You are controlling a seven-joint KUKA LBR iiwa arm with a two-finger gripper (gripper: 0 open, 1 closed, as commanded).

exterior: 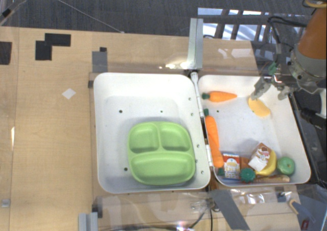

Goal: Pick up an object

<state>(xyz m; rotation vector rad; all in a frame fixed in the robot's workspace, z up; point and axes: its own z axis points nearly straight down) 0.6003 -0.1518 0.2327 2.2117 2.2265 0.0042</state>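
Note:
My gripper [271, 91] hangs open over the far right part of the right bin [240, 133], its two fingers spread with nothing between them. A small yellow piece [259, 107] lies on the bin floor just below and between the fingers. A short carrot [219, 96] lies at the bin's far left. A long carrot [213, 140] runs along the left wall. Near the front sit a small juice carton [231, 165], a green ball [248, 175], a snack packet [260, 157], a banana [271, 165] and a green apple [286, 165].
The left bin [110, 122] holds a green divided plate [161, 152]. A metal frame [235, 25] stands behind the right bin. The grey arm with its orange band [311, 46] comes in from the right edge.

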